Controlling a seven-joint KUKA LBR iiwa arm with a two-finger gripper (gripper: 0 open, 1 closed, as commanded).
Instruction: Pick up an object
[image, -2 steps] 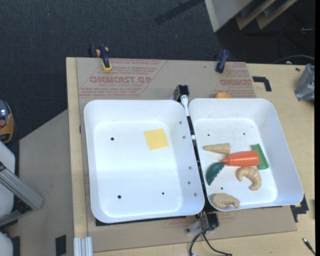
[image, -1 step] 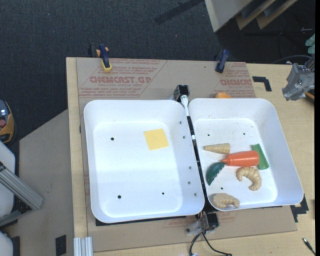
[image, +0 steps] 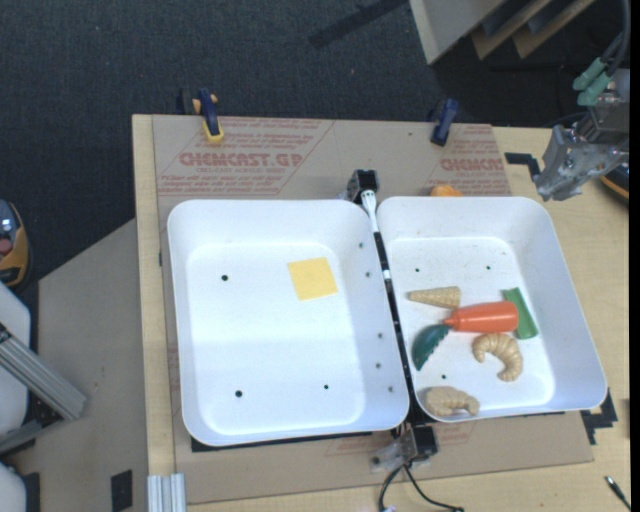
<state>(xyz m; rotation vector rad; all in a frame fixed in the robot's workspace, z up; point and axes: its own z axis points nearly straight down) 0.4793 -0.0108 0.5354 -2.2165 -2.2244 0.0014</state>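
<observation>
1. The pincer (image: 570, 170) hangs at the far right, outside the right bin (image: 560, 260) and above its back corner; whether it is wide or narrow I cannot tell, and nothing shows between its tips
2. The likely targets sit crowded in the right bin: a cone (image: 435, 296), a carrot (image: 483, 317) with a green leaf (image: 520, 312) at its end, a dark green piece (image: 428, 345), a croissant (image: 502, 355) and a pastry (image: 450, 402)
3. The carrot touches the green piece, the leaf and the croissant, so a descent there could well close on two things at once or push one aside
4. The pastry lies against the front rim, where a tip could strike the wall
5. The yellow square (image: 313, 278) lies alone in the left bin (image: 200, 300), flat, and would probably slip from a pinch
6. Both bins rest on a brown board (image: 300, 150) clamped on the tabletop (image: 620, 290), with dark carpet (image: 100, 60) behind and cables (image: 410, 480) at the front
</observation>
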